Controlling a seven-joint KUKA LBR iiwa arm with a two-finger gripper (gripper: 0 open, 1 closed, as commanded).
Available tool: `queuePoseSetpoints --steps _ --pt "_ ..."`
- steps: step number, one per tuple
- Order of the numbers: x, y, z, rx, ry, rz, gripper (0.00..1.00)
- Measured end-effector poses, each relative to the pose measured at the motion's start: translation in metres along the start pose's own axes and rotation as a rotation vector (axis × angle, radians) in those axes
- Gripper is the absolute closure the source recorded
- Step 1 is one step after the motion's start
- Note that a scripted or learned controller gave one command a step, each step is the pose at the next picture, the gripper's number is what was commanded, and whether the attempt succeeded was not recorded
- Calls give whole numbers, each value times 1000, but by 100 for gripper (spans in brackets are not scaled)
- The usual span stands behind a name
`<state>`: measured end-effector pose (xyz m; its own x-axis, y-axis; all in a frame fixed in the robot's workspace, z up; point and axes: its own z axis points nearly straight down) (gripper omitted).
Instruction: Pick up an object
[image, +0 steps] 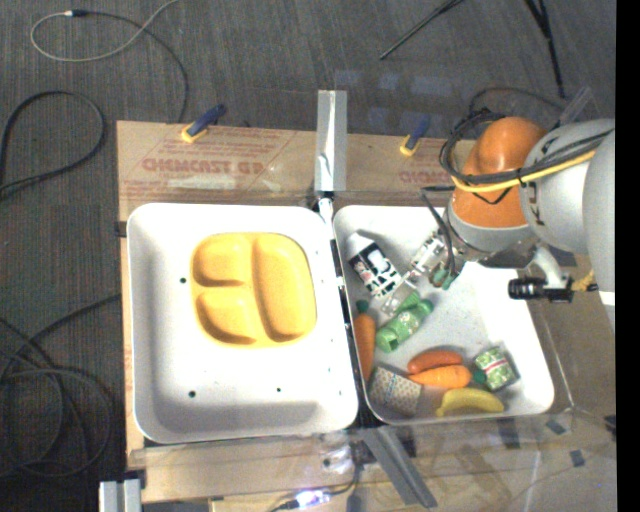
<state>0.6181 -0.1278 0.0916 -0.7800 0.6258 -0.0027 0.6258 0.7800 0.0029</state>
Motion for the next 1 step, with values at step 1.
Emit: queuePoseSetpoints --steps 1 --pt "24 7 1 -1 -13 -396 0"
